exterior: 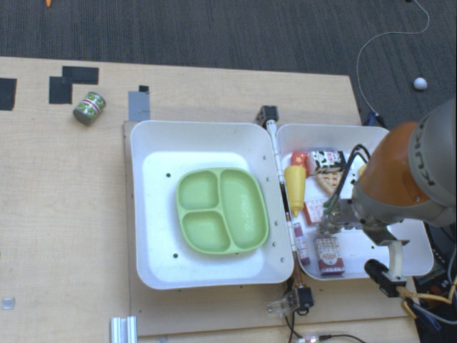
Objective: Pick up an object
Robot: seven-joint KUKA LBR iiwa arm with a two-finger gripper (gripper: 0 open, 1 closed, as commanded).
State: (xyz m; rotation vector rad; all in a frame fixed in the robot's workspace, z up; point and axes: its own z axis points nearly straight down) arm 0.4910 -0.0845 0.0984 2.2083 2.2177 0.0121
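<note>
Arm over the right bin, wrist bent down among the small objects

Grey, with its orange band uppermost, the arm reaches in from the right and drops its gripper onto the right bin; whether the claw is open or closed I cannot tell. Just below it lies a flat red-and-white packet, just left of it a small orange card, and above those a smooth yellow bottle with a red cap. A dark printed packet sits near the far wall. The left bin carries a glossy light-green divided plate with three rounded compartments
</note>
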